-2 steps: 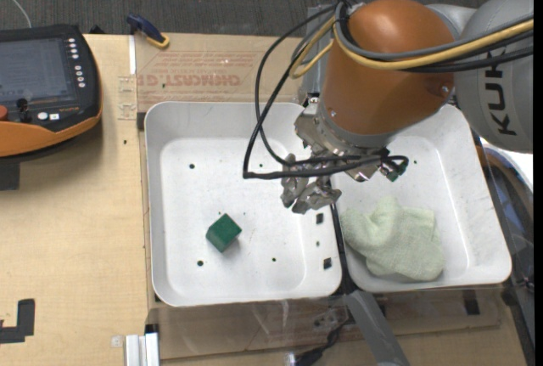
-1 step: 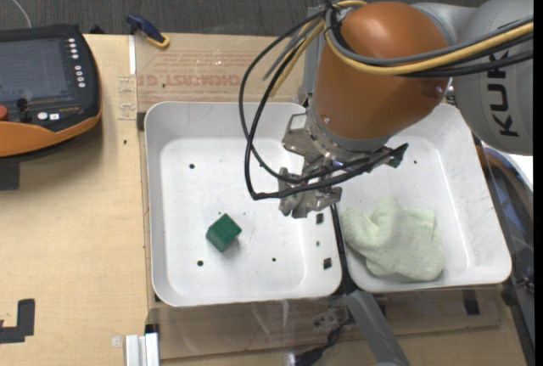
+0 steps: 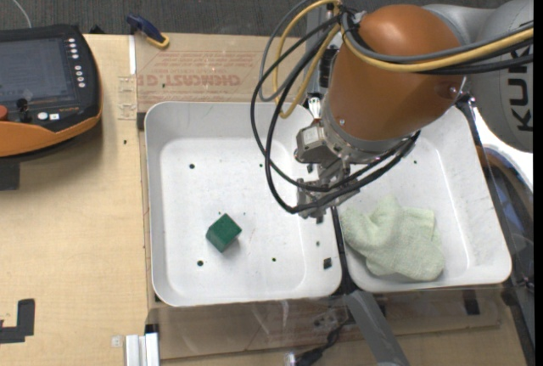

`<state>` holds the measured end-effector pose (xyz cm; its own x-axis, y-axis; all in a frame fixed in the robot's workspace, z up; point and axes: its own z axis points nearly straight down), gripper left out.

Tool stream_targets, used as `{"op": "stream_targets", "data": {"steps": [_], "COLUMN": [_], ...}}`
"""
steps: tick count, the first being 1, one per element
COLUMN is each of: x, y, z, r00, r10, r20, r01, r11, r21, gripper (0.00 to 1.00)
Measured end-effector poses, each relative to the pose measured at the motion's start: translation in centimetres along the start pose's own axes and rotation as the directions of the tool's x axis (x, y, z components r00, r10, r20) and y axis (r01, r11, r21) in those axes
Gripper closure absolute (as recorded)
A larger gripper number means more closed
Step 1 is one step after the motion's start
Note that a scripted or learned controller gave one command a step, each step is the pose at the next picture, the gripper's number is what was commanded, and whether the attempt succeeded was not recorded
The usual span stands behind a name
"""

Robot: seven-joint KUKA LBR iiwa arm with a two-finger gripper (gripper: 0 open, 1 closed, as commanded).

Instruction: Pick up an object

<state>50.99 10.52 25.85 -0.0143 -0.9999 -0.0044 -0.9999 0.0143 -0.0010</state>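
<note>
Your gripper (image 3: 318,205) hangs over the ridge between the two bins, with nothing seen in it; how wide it stands you cannot tell from here. The cube (image 3: 224,233) lies alone in the left bin (image 3: 170,186), well apart from the gripper. The cloth (image 3: 397,239) sits in the right bin (image 3: 488,211), just beside it. Choose one target. For the cube, centre directly above it, square the grip to its faces, then descend straight.

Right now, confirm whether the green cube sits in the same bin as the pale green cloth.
No, the green cube lies in the left bin, the cloth in the right bin.
</note>
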Motion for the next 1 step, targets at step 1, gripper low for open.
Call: {"op": "stream_targets", "data": {"steps": [1], "x": [-2.62], "y": [1.48], "z": [0.19], "r00": [0.988], "r10": [-0.155], "r20": [0.0], "r01": [0.155], "r11": [0.988], "r21": [-0.002], "gripper": [1.0]}}
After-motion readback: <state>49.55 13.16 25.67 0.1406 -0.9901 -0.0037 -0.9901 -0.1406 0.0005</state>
